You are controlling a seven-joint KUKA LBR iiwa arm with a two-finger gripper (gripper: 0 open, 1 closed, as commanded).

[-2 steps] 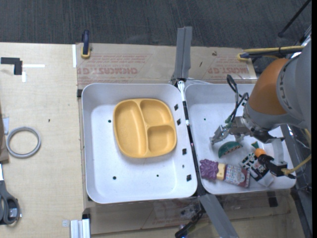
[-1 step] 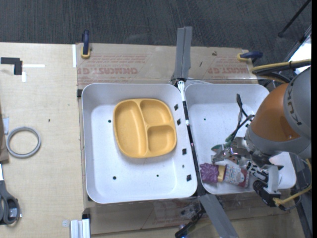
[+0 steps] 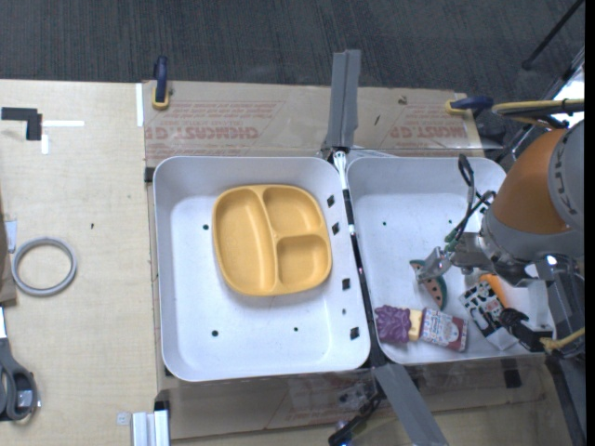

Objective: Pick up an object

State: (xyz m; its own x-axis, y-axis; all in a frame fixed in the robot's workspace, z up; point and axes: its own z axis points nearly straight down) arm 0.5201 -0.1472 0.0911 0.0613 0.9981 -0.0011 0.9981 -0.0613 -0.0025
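Arm [image 3: 532, 193], grey w/ orange band, reaches in from the right over the right-hand bin [image 3: 400, 189]. Gripper [image 3: 434, 269] is low in that bin, approx. mid-floor, pointing toward the bin's left side. Can't tell whether it's open or closed; nothing visibly held.

Objects in the right-hand bin:
- watermelon-slice toy [image 3: 436, 292], green rim & red flesh, directly at the gripper tip on its near side; touching or just short of it, can't say which
- purple piece [image 3: 394, 323], crinkled, by the bin's near-left corner
- pale packet [image 3: 439, 329] w/ a red end, lying flat, butted against the purple piece on its right; both sit nearer the camera than the gripper and apart from it

Left-hand bin [image 3: 181, 277] holds a yellow plate [image 3: 272, 240] w/ three compartments, lying flat, slightly toward the bin's far-right part, clear of the walls.

A grey bar [image 3: 345, 100] runs back from the gap between the bins. Both bins rest on a cardboard sheet [image 3: 242, 124] w/ red print, pinned at the far-left corner by a blue-handled clamp [image 3: 161, 82]. On the bare worktop [image 3: 84, 342] to the left: a grey ring [image 3: 17, 277] lying flat, and scissors [image 3: 15, 390] at the near-left edge, partly cut off by the frame
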